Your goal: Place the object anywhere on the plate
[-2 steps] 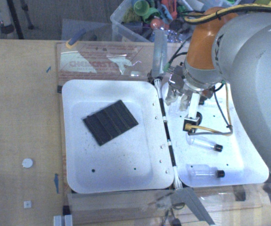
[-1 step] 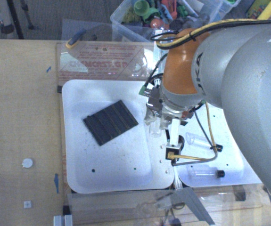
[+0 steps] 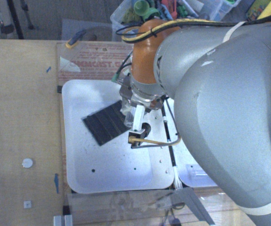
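Mostly arm (image 3: 220, 102) in frame: the grey bulk comes in from the right, with the orange band (image 3: 144, 51) just above the wrist, and it covers most of the right bin (image 3: 183, 171). Tan tabletop (image 3: 17, 107) is bare on the left side. The left bin (image 3: 107, 168) is in full sight, white and shallow. The black ribbed slab (image 3: 104, 123) lies flat and skewed in its upper middle; I take this to be the task's object, as nothing else in that bin looks graspable. The claw (image 3: 127, 113) hangs over the slab's right end, touching or just above it. Whether it is apart, together or clamped, I cannot tell from this angle. A pale rounded shape (image 3: 195, 174) pokes out from under the arm in the right bin. It might be the plate, but too little is exposed to say. Judged step: the pick, at or just before the grasp, with no carry begun. The next move calls for a firm hold on the slab's thin edge, a clean lift clear of the bin wall, then travel right to wherever the plate sits. Small white disc (image 3: 27, 163) sits on the tabletop, well apart from everything.
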You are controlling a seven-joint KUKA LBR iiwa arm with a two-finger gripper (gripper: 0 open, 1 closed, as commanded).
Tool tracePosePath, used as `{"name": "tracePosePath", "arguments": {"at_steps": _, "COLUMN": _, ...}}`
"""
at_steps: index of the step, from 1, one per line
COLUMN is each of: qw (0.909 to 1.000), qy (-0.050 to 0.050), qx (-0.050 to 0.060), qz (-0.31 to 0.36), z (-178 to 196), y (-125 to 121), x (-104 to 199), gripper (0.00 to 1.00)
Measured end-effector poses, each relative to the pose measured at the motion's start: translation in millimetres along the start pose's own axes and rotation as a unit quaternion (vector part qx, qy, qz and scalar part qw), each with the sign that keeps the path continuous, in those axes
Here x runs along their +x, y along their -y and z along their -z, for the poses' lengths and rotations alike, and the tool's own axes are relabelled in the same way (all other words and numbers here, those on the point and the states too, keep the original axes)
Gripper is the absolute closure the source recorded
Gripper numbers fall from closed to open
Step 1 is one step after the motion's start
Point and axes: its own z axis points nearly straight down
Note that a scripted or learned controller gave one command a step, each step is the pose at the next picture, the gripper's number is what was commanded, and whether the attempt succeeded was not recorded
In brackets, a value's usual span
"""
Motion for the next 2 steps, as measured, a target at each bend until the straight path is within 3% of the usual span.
{"name": "tracePosePath", "arguments": {"at_steps": 1, "qw": 0.9999, "qy": 0.000, "qx": 0.000, "qz": -0.015, "z": 25.8, "y": 18.9, "x": 67.7, "gripper": 1.00}}
{"name": "tracePosePath", "arguments": {"at_steps": 2, "qw": 0.9884, "qy": -0.001, "qx": 0.000, "qz": -0.152, "z": -49.5, "y": 7.9, "x": 75.8, "gripper": 1.00}}
